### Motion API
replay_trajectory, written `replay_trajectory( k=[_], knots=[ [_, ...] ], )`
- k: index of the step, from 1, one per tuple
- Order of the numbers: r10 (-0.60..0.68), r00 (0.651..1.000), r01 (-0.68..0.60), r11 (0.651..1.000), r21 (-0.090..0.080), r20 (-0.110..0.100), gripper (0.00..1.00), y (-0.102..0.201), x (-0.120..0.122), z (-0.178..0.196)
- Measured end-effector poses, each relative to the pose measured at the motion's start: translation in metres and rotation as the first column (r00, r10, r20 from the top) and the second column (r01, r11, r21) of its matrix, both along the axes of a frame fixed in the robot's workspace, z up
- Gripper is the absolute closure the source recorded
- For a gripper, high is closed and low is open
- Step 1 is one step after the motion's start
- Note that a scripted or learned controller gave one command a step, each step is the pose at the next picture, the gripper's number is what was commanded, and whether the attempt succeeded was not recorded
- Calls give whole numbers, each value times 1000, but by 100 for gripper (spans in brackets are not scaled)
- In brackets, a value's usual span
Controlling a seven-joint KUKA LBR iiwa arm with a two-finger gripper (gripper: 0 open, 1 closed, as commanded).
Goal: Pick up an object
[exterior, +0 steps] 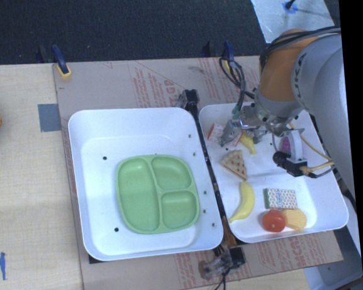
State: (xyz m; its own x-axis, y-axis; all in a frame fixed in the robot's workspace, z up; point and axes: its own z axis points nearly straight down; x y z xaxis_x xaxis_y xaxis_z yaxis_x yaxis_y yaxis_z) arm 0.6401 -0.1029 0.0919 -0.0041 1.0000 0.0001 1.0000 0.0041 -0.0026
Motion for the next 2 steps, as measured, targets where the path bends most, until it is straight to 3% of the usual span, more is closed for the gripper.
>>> replay_trajectory(
  k=[1,2],
  knots=[
    [1,1000,-1,1000,0,-12,0,2,14,-1],
    [-2,1000,2,1000,-2,4,0,-69,17,117]
  ],
)
